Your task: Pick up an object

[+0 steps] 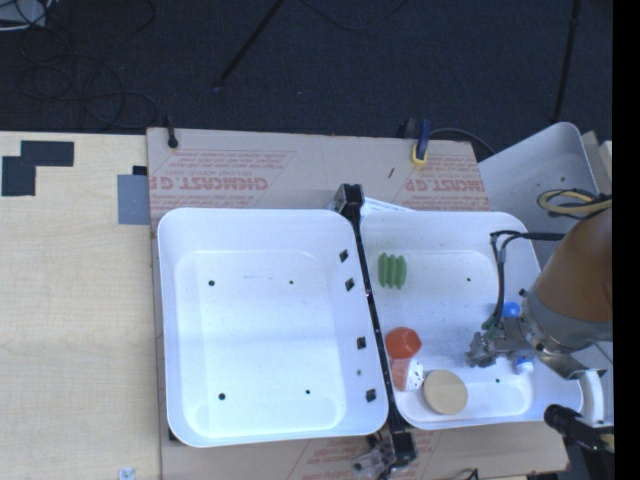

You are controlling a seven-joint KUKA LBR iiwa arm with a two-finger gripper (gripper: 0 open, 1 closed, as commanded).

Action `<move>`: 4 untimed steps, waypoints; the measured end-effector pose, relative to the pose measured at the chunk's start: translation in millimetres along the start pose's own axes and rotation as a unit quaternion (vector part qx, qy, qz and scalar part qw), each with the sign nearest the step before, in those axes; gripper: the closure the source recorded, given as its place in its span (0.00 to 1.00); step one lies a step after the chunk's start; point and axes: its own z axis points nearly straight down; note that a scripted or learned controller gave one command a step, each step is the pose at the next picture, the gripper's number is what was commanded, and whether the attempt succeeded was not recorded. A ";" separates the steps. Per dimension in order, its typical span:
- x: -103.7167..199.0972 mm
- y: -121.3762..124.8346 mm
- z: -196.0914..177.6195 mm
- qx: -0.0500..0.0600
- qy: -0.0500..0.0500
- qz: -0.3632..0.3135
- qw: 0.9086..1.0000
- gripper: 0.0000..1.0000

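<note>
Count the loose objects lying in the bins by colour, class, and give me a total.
Green: 1, the ridged green object near the divider
Orange-red and white: 1, the orange-capped item
Tan: 1, the round tan disc
Total: 3, all in the right bin, with the pincer low beside them.

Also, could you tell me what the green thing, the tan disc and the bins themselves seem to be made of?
The green thing looks like matte, ribbed plastic or rubber; it is too small to be sure. The tan disc looks like unfinished wood or cork, pale and dull. The bins look like smooth white moulded plastic, with rounded corners and a faint sheen.
</note>
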 end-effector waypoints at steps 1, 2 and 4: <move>-0.7 -0.5 -9.1 0.001 0.000 0.002 1.000 1.00; 67.4 0.1 8.6 0.000 0.001 -0.005 1.000 1.00; 80.7 67.5 14.9 -0.003 0.001 -0.005 1.000 1.00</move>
